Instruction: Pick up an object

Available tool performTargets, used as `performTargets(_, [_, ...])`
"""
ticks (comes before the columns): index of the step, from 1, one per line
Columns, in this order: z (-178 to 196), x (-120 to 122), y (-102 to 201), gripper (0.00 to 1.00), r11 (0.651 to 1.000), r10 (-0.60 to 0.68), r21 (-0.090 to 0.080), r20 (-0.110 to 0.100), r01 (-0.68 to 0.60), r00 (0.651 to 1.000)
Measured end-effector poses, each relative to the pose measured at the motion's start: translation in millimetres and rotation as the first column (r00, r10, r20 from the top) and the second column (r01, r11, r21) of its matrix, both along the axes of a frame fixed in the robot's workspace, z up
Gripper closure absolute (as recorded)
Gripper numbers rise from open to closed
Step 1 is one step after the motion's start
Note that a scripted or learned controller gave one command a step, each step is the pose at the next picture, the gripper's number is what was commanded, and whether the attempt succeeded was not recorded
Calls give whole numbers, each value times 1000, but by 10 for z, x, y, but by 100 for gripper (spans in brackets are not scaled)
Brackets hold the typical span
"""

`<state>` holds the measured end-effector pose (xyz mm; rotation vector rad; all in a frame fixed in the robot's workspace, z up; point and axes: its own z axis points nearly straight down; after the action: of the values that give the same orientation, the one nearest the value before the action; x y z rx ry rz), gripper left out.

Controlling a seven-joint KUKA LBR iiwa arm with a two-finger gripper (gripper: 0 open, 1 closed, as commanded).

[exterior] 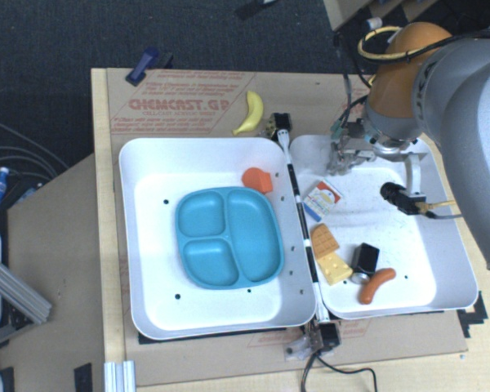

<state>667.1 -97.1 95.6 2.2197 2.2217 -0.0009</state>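
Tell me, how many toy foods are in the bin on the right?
4: a small snack packet near the divider, a cracker below it, a cheese wedge under that, and a sausage near the front. The arm may hide more.

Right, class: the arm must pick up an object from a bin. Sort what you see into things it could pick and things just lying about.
Could be picked, lying in the bins:
orange piece
small box
waffle
cheese
black block
sausage
blue tray

Just lying about, outside the bins:
banana
blue clip
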Motion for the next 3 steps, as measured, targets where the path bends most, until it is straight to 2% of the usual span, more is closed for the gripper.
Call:
performTargets(1, [-3, -2, 0, 0, 1000, 0, 0, -1, 0, 1000])
performTargets(2, [103, 5, 2, 100, 1000, 1, -1, 2, -1, 1000])
performTargets(3, [100, 4, 2, 0, 1000, 1, -1, 1, -1, 1000])
